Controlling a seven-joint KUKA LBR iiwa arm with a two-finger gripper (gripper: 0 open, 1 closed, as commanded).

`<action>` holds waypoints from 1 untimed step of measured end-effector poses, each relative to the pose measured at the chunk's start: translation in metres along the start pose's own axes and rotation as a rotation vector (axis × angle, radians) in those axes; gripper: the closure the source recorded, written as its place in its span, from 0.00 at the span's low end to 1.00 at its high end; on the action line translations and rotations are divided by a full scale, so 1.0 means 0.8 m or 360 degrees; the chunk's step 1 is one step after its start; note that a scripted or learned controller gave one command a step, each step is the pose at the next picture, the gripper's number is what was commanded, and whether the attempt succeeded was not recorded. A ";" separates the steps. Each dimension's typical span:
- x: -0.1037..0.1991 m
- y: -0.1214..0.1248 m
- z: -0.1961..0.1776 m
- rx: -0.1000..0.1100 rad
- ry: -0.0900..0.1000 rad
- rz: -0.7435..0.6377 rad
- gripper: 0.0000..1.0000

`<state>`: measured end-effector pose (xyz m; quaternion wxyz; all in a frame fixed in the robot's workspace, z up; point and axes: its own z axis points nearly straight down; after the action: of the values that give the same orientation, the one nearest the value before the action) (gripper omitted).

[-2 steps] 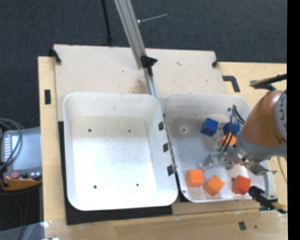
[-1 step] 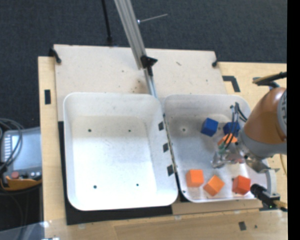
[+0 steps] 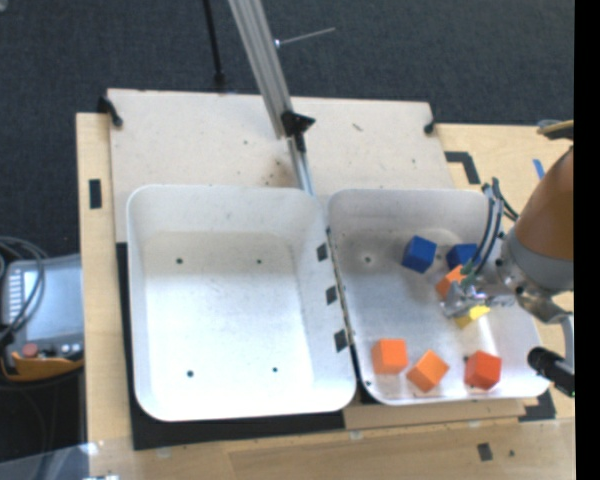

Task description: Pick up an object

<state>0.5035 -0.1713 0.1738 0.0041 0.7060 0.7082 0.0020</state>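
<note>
Just below the jaws (image 3: pixel 467 296) lies a yellow block (image 3: pixel 470 316); touching unclear.

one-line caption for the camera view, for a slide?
KUKA arm's claw low in the right bin among blue block, yellow block and three orange blocks; left bin alongside.

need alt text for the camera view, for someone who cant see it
A grey robot arm reaches from the right into the right-hand white bin, its gripper low among scattered blocks: two blue, several orange or red, one yellow. The left bin sits beside it on the bench.
</note>
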 end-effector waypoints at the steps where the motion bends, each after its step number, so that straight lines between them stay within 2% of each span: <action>1: -0.002 0.003 -0.068 0.0000 0.0000 -0.0001 1.00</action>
<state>0.5058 -0.1727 0.2280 0.0040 0.7057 0.7085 0.0020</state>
